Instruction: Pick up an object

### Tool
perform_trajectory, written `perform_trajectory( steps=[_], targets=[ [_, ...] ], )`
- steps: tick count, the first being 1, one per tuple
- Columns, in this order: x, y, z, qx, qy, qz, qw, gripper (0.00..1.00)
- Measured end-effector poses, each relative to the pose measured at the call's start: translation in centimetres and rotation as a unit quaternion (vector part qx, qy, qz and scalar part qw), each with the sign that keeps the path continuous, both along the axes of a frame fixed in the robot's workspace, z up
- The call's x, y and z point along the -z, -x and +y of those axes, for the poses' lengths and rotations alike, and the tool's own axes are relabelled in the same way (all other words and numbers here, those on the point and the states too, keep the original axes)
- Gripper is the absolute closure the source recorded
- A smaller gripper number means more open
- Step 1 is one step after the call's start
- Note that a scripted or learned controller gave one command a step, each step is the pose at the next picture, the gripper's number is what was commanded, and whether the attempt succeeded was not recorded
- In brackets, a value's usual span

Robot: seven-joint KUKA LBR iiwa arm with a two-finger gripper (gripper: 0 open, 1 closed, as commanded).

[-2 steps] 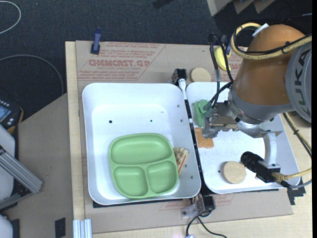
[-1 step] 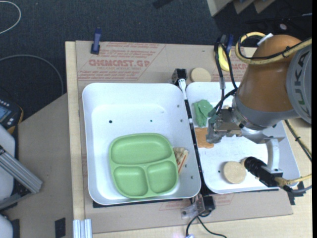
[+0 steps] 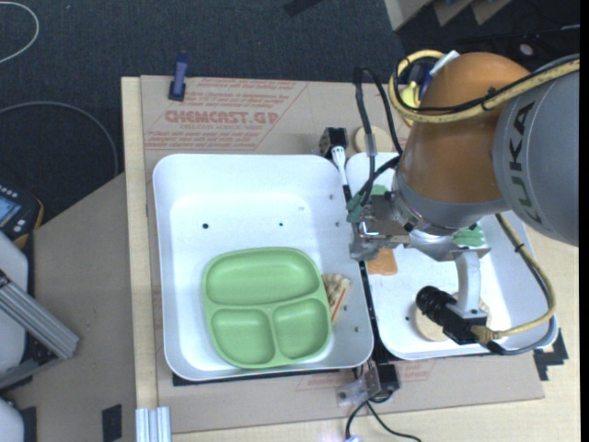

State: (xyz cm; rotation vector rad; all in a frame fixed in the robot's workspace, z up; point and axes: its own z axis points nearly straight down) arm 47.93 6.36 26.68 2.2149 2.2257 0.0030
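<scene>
A pale green divided plate (image 3: 267, 304) with three compartments lies flat in the left bin, toward its near side. Just beside its right edge rests a small tan wooden piece (image 3: 336, 293), tilted.

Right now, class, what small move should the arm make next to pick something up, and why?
Probably a short descent: the claw sits close above the orange piece by the right bin's left wall, so lowering onto it looks the shortest way to a grasp. Whether it is lined up is unclear.
</scene>
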Motion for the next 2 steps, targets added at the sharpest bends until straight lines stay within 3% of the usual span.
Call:
perform_trajectory(
  steps=[1, 2],
  targets=[
    [-11.5, -0.2, -3.3, 0.003, -0.0002, -0.006, 1.0000, 1.00],
    [-9.0, 0.0, -1.0, 0.001, -0.0001, 0.004, 1.0000, 1.00]
  ],
)
